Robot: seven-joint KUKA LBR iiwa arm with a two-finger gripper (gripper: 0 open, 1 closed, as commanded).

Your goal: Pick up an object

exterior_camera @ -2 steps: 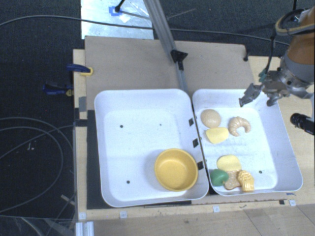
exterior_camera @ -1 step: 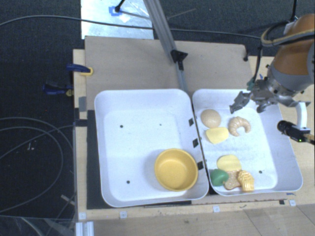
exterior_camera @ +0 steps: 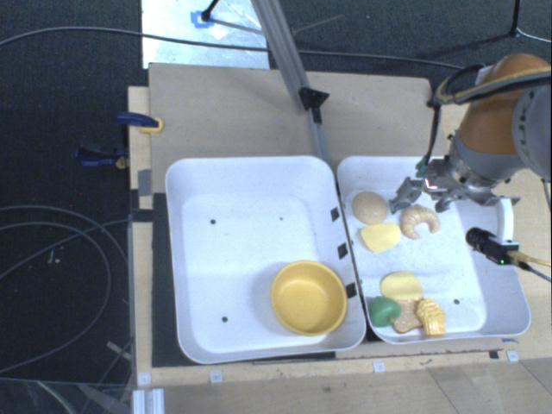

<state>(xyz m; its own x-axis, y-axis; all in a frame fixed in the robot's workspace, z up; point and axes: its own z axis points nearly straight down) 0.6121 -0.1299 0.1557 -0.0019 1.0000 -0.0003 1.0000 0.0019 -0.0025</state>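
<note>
The claw [exterior_camera: 424, 195] hangs over the right bin [exterior_camera: 500, 304] with its fingers spread open, holding nothing. The croissant [exterior_camera: 419, 221] lies on the bin floor directly beneath the fingertips, between a pale bun [exterior_camera: 369, 206] and a yellow wedge [exterior_camera: 380, 236].
</note>
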